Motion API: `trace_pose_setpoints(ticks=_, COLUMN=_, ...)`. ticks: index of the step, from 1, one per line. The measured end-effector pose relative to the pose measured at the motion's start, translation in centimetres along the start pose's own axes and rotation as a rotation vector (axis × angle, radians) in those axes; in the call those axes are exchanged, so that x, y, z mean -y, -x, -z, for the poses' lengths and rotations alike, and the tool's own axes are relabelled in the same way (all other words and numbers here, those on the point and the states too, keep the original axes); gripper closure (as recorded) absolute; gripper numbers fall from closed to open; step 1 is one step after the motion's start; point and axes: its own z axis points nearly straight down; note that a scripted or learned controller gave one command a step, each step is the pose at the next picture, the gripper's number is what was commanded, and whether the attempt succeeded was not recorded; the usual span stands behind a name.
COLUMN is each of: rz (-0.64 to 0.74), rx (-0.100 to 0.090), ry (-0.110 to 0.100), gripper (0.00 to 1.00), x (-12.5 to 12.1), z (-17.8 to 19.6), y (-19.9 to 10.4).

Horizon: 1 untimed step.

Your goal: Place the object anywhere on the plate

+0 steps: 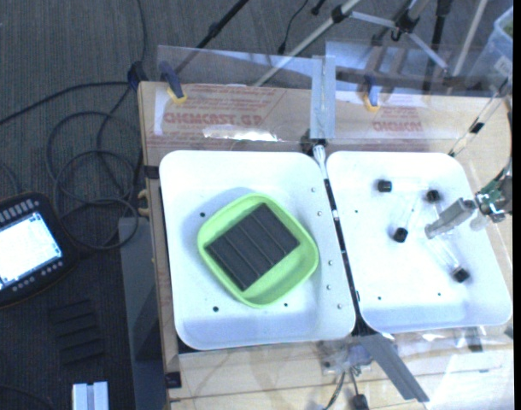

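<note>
A green square plate (305, 267) with a raised rim lies tilted in the left bin (184, 186). A dark grey ridged slab (253, 245) rests flat on the plate, filling most of its floor. My gripper (444, 219) reaches in from the right edge, over the right half of the right bin (363, 306), well away from the plate and the slab. Nothing shows in the gripper.
Several small black caps (383, 185) (400, 234) (460, 273) lie scattered in the right bin, some on faint clear tubes. A clear panel and tripod legs stand behind the bins. A lit handheld screen (21, 250) lies on the floor at left.
</note>
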Motion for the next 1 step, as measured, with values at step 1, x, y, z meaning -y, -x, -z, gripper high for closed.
trace_pose_setpoints(ticks=1, rz=-0.092, rx=0.0, ry=0.0, gripper=0.0, x=0.0, z=13.1, y=0.38)
